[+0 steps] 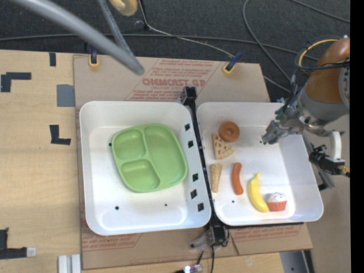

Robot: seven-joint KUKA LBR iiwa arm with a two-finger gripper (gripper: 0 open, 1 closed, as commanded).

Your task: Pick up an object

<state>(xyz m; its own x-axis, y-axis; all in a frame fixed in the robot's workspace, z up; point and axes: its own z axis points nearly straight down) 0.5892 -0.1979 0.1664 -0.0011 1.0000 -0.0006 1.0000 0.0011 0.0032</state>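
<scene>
Red print reading "CHEMCAST GP" is showing on the brown cardboard sheet (170,78) lying on the counter under both bins. The jaws (274,133) are hovering over the right bin (301,209), their state unclear. A doughnut (229,131), waffle wedge (222,147), ice-cream cone (216,176), sausage (236,178), banana (256,193) and cupcake (277,201) are lying there. A green divided plate (149,157) is sitting in the left bin (94,152).

You look down at a slant from one fixed camera above the bench (34,152), apparently far enough back to take in both white bins (91,169).
</scene>
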